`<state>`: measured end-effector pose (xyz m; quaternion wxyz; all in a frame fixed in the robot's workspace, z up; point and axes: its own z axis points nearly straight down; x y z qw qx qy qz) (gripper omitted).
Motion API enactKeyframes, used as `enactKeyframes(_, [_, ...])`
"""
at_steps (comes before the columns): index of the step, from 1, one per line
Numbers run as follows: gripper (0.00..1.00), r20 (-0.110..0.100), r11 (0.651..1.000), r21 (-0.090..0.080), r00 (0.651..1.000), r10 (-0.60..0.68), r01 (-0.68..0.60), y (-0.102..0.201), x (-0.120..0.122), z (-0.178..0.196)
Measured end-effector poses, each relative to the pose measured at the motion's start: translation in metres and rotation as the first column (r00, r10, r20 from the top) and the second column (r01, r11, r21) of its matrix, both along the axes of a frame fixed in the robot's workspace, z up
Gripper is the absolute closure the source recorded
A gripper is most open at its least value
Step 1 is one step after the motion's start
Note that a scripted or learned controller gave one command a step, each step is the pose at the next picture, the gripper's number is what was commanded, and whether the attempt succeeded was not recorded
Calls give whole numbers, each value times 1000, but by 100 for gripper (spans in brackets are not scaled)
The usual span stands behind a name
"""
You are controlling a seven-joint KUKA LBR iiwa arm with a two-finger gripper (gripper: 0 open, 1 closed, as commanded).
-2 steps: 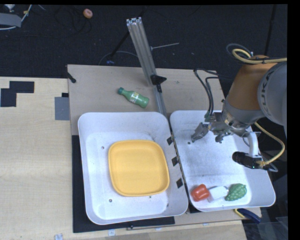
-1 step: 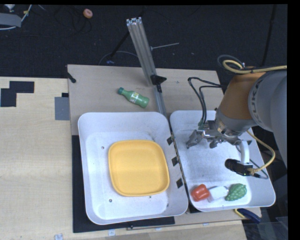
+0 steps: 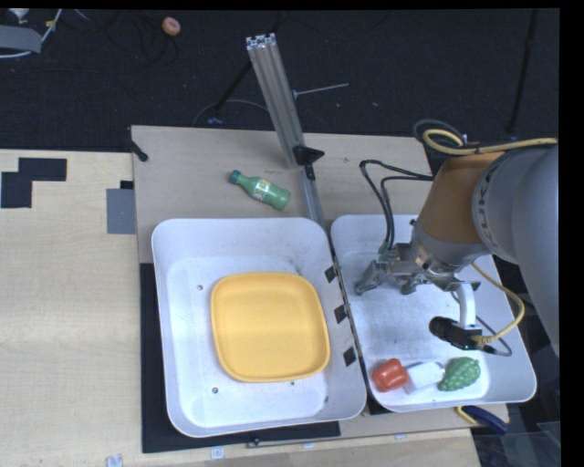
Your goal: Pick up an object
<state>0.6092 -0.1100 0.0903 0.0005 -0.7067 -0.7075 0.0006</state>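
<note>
Arm's hanging over the right bin (image 3: 511, 388), and the end effector (image 3: 394, 272) is up in the bin's far half. Can't tell whether it's open or shut from this angle. The likely targets, a red piece (image 3: 391, 374), white block (image 3: 423, 375) and green bunch (image 3: 460, 373), huddle along the near edge, well apart from it, probably just where they got dumped.

1. a pale wooden bench top (image 3: 64, 301) fills the left and runs under the bins.
2. behind it lies dark carpeted floor (image 3: 109, 82), crossed by thin cables (image 3: 228, 96).
3. a slanted aluminium rail (image 3: 278, 91) rises from the bench's far edge.
4. a small orange ring (image 3: 171, 25) sits on the floor.
</note>
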Motion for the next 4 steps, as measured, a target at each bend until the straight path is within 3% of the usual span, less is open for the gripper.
enactKeyframes(1, [100, 3, 1000, 0, 1000, -3, 3, -1, 1, 12])
enactKeyframes(2, [100, 5, 1000, 0, 1000, -2, 2, 1, 3, 54])
enactKeyframes(4, [100, 6, 1000, 0, 1000, -1, 1, 3, 6, 177])
